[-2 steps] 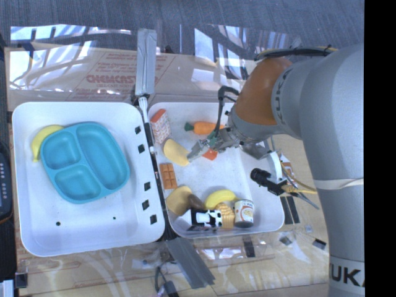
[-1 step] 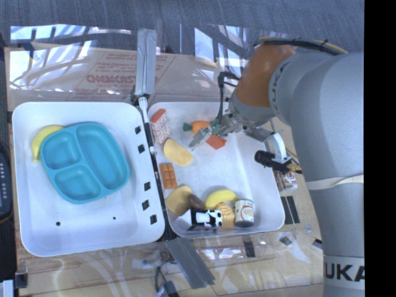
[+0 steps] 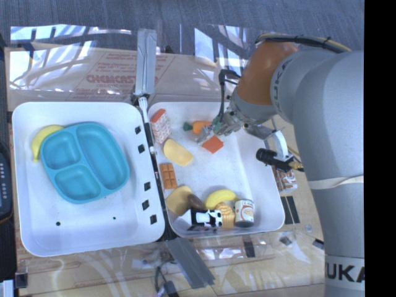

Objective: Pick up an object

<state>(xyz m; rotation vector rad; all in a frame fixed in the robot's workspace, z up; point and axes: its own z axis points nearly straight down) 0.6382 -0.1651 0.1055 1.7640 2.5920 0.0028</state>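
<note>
Gripper (image 3: 213,130) down inside right bin (image 3: 263,184), in the far part, tip low among the items near the orange block (image 3: 213,145). Cannot tell gripper state: tip small and dark against clutter. Orange block lying flat on the bin floor, just on the near side of the gripper, touching or nearly so; nothing visibly held. Small carrot-like piece (image 3: 199,127) with green end just left of the gripper. Further left of the orange block: red-and-white carton (image 3: 161,124) against the bin's left wall, yellow oval piece (image 3: 177,153), brown wafer bar (image 3: 167,175) nearer the camera. Well to the near side of the orange block, clustered at the bin's front wall: banana (image 3: 221,197), small can (image 3: 244,213), black-and-white cow figure (image 3: 206,218). Left bin (image 3: 25,228) well to the left of the block, holding blue divided plate (image 3: 85,161) with a yellow piece (image 3: 42,137) tucked at its far-left edge. Step judged: descent and approach to a grasp, likely target the orange block or the carrot-like piece. Next move calls for centring over one item, closing firmly, then a straight lift clear of the bin wall. Risk judged: neighbours close together, so a nudge or a double catch possible.
</note>
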